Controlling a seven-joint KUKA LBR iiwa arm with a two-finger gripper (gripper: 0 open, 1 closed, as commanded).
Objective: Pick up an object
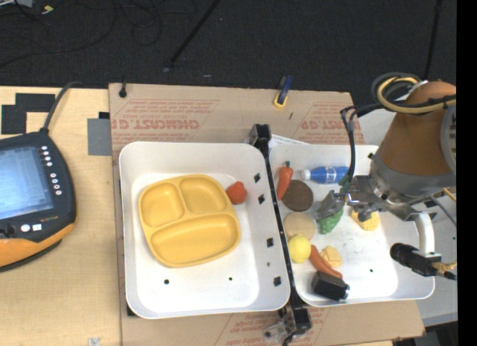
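My pincer [333, 209] hangs in the right bin [406, 288], fingers apart around 1 green vegetable [329, 221]. Nearby lie 2 carrots, 1 lemon [299, 248], 1 bottle [325, 174]. The left bin [138, 285] holds 1 yellow tray [190, 218].

A dark floor [149, 24] strewn with black cables [112, 9] lies beyond a pale wooden bench [74, 277] topped with printed cardboard [194, 117]. A handheld control pendant [30, 195] with a lit screen rests at the bench's left edge.

Arm [417, 143] cut by right edge, yellow item [367, 221] partly hidden under gripper [339, 203], tablet [30, 195] cut at left edge
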